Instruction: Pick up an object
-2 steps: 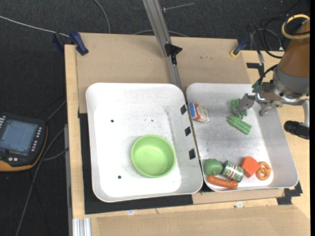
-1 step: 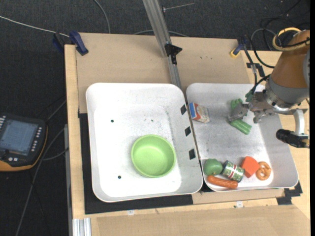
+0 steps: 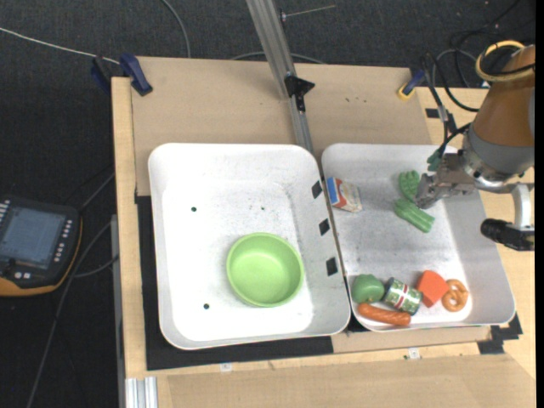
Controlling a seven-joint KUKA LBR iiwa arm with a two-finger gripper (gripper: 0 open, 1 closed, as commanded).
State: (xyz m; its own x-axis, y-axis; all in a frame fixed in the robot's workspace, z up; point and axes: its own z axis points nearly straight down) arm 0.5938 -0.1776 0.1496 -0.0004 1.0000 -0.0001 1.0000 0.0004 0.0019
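My gripper [image 3: 428,191] is down in the right bin [image 3: 484,253], at its far right part. It sits right against the upper right side of a green toy [image 3: 413,211] that lies on the bin floor. The wrist hides the spot where they meet, so I cannot see if the toy is gripped. A small red, white and blue carton [image 3: 344,195] lies to the left of the toy. Along the near edge are a round green piece [image 3: 366,288], a small can [image 3: 401,297], a red sausage [image 3: 383,315], an orange block [image 3: 432,286] and a pretzel [image 3: 456,296].
The left bin [image 3: 183,228] holds a light green bowl [image 3: 265,269] near its front. A metal post [image 3: 274,41] slants down to the seam between the bins. The arm's orange band [image 3: 507,100] stands above the right bin's far right edge.
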